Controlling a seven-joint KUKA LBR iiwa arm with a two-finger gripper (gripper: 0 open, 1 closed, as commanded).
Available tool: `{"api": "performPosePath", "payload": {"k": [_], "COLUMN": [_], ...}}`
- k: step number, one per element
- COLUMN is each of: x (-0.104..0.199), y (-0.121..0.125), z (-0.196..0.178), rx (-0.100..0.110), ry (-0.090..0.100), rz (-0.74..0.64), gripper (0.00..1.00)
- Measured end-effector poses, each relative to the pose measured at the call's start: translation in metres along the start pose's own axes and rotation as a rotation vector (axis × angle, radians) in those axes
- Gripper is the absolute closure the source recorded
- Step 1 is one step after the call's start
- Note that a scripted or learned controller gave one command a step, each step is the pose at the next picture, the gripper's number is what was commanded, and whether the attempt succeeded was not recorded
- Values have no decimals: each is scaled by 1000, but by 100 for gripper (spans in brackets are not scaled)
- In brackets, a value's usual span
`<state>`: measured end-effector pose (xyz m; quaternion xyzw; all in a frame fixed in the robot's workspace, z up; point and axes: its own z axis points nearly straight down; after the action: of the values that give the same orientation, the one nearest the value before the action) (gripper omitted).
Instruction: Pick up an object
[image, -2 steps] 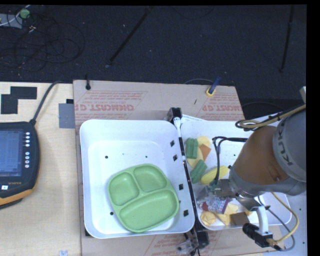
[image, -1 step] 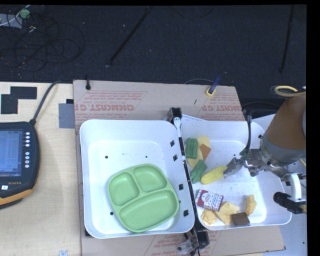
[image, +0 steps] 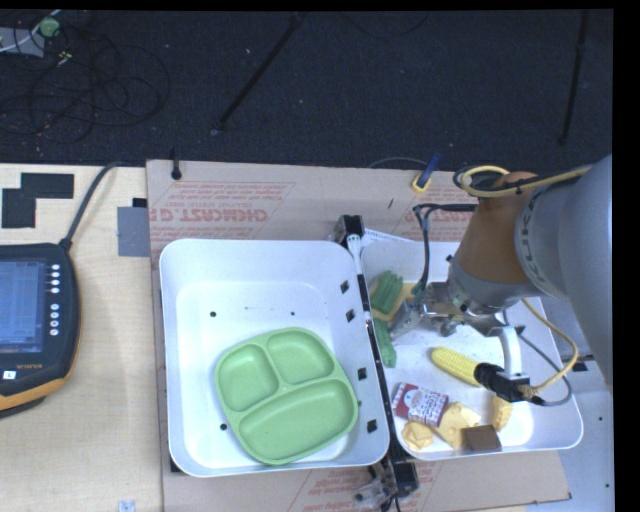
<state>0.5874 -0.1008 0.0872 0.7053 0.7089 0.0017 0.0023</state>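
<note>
Corn cob (image: 455, 365) lies in the right bin (image: 560, 432), lower right of the frame, with a red-and-white packet (image: 420, 404) and yellow pieces (image: 455, 420) below it. Gripper (image: 432, 312) hangs just above-left of it, near a green item (image: 386, 292); whether the fingers are spread I cannot tell. Green divided tray (image: 285, 395) sits in the left bin (image: 190, 300).

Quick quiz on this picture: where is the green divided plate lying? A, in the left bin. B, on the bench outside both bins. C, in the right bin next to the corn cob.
A: the green divided plate lies flat on the floor of the left bin, while the corn cob lies in the right bin.
</note>
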Motion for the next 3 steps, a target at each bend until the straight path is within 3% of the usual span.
{"api": "performPosePath", "payload": {"k": [1,2,3], "x": [-33,16,18], "y": [-67,-16,-3], "z": [-2,-60,-2], "rx": [8,1,8], "ry": [2,2,5], "rz": [9,-1,2], "gripper": [0,0,0]}}
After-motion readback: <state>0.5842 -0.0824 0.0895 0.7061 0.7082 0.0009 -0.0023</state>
